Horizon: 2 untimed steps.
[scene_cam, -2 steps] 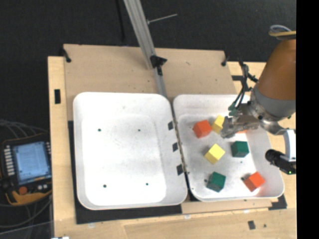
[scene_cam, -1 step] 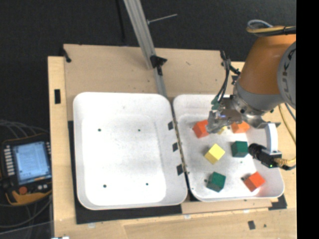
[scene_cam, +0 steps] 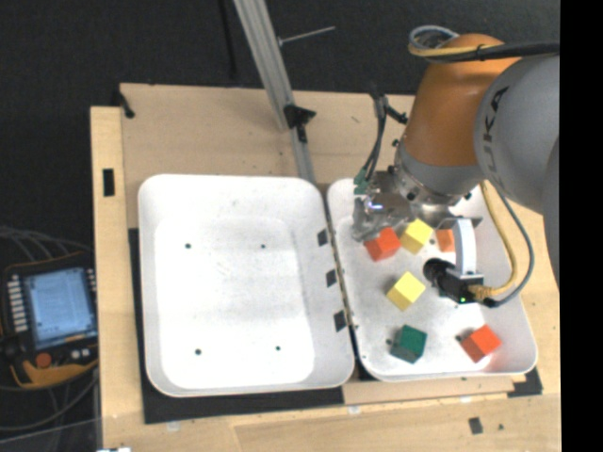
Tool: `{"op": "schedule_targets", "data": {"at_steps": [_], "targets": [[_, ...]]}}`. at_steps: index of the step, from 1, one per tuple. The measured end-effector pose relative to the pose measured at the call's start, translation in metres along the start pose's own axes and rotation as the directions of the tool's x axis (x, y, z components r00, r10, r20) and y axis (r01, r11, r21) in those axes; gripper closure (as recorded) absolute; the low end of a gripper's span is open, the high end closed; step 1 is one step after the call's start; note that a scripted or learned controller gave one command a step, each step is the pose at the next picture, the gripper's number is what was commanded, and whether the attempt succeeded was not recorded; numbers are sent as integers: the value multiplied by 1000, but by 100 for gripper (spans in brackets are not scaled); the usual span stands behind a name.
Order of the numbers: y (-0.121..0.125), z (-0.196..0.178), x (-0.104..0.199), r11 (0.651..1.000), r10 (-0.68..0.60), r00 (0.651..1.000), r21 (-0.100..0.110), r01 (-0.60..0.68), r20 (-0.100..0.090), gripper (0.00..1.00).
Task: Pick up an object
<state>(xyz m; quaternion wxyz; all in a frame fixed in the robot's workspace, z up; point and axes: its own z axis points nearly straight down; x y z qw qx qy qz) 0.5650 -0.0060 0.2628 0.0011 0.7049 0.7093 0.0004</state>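
Here the gripper (scene_cam: 377, 217) hangs over the crowded orange cube (scene_cam: 382, 244); its fingers' state I cannot tell, so it may nudge the neighbouring yellow cube (scene_cam: 415, 236).

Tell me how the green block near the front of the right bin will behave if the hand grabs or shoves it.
The small green cube-shaped block looks rigid with flat faces, so it should slide rather than roll. It seems small and probably light. It rests apart from the other blocks on the smooth white bin floor, so a push may skid it easily.
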Motion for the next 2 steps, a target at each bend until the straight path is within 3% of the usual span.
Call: {"op": "schedule_targets", "data": {"at_steps": [1,2], "targets": [[14,21,43,1000,1,1000,4,-1,0,100],[33,16,93,1000,-1,1000,0,1,-3,100]]}}
